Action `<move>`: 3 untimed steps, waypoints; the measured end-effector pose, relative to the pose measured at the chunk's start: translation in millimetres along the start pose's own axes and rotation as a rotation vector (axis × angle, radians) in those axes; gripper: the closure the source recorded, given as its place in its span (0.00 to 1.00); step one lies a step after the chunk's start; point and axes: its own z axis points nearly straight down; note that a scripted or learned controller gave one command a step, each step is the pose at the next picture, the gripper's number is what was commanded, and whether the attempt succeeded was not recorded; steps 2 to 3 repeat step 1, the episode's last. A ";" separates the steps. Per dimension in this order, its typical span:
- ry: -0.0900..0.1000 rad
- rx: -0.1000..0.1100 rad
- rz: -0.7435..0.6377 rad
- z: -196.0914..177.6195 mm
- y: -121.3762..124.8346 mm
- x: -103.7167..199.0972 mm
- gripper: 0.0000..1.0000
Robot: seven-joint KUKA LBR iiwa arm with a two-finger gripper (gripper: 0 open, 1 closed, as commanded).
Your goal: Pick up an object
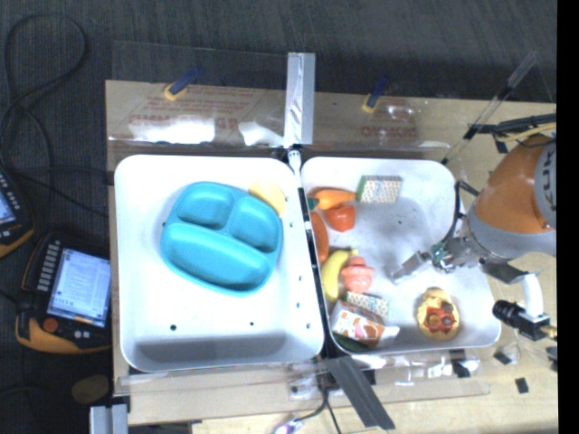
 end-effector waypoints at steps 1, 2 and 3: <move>0.013 0.005 0.022 2.5 54.5 -13.3 0.00; 0.013 0.005 0.022 2.5 54.5 -13.3 0.00; 0.013 0.005 0.022 2.5 54.5 -13.3 0.00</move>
